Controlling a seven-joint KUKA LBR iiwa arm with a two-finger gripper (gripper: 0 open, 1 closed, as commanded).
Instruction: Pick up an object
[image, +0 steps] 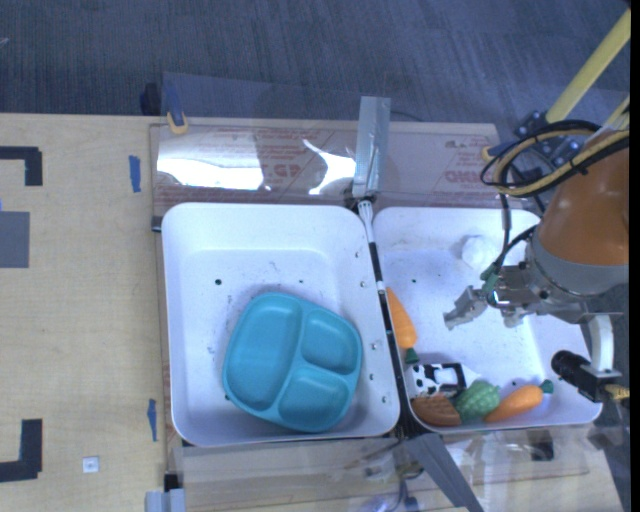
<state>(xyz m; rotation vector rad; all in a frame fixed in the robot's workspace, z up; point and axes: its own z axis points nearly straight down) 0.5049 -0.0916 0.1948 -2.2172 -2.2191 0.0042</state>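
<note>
Nearest the camera, along the front wall of the right bin (530, 340), the toys lie packed in a row: a black-and-white cow figure (436, 378), a brown piece (436, 408) just below it, a green broccoli-like toy (478, 398) and an orange carrot (518, 400). They touch or nearly touch one another, so a descent here would likely land on two at once and squeeze one out sideways, or jam a finger against the bin wall.

Further in, the pincer (470, 306) hovers over bare bin floor, its fingers standing apart with nothing between them. A closure from this spot would, I judge, catch nothing.

Beside the divider, a second orange carrot (400, 320) lies hard against the wall; a finger probably cannot get behind it.

Farther back, a small white lump (474, 250) sits alone, the easiest target, though pale against the white floor.

In the left bin (200, 240), a blue divided plate (292, 360) lies flat, too broad and low to grip well.
</note>
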